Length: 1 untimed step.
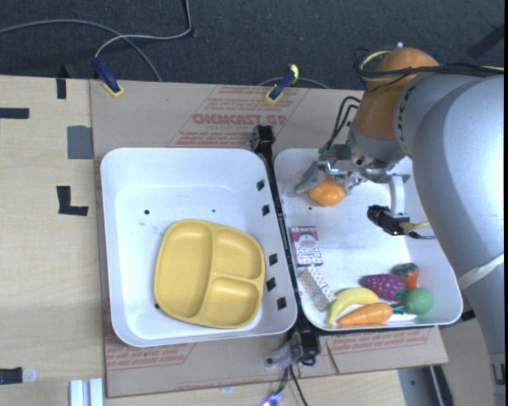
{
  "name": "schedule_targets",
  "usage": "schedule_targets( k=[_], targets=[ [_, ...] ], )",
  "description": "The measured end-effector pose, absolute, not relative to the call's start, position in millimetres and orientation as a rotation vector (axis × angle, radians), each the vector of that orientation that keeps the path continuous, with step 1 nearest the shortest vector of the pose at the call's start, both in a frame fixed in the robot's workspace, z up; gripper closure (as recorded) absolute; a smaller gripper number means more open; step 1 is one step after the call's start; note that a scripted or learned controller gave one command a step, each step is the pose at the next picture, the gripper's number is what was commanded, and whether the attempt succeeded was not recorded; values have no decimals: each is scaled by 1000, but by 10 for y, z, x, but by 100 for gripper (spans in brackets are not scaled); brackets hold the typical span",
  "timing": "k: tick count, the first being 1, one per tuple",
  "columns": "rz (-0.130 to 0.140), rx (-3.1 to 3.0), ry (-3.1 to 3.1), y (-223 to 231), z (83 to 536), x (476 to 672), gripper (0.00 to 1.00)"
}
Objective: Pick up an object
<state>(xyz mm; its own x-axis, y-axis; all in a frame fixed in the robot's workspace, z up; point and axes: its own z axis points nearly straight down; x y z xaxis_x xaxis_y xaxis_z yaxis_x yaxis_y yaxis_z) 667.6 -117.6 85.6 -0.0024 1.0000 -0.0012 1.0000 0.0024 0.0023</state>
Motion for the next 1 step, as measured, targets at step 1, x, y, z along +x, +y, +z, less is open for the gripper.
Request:
schedule_targets(
  k=[1],
  targets=[
    [-3,2215,2223,-1180,955,6674,100]
  ],
)
